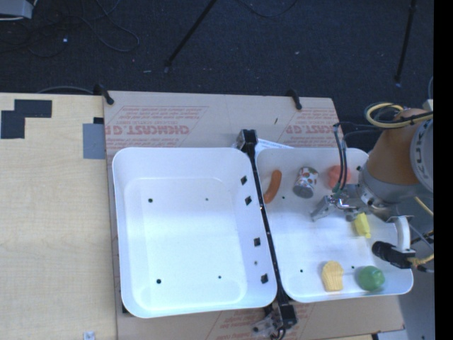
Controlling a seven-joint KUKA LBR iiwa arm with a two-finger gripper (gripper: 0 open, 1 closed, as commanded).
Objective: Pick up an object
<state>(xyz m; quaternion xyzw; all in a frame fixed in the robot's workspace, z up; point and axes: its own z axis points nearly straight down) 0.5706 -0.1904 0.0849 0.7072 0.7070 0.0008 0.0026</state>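
The grey arm with the orange band reaches into the right white plastic bin (311,292) from 3 o'clock, and its metal two-finger gripper (327,208) hangs low over the middle of that bin. I cannot tell from this view whether the jaws stand wide or narrow; nothing shows between them.

The nearest thing to the gripper is the small grey and white cup-like object (306,181), just beside it at about 11 o'clock. Its long axis seems to run from 12 to 6 o'clock with a slight tilt, and I judge it lies on its side, but which end is the mouth is too blurred to say. The orange sausage-shaped toy (272,186) lies farther toward 9 o'clock, near the divider; its long axis runs close to 12–6, with the upper end leaning a little toward 1 o'clock. A yellow corn-like piece (332,275) and a green round ball (369,278) lie near the bin's 6 o'clock rim, a small yellow block (362,224) sits beside the wrist, and a reddish round piece (333,176) is partly hidden behind a cable.

To do the step well, I think the gripper should close across the short width of the chosen thing, at a right angle to its long axis, and come down at its middle.

The left white bin (141,163) shares the tabletop.
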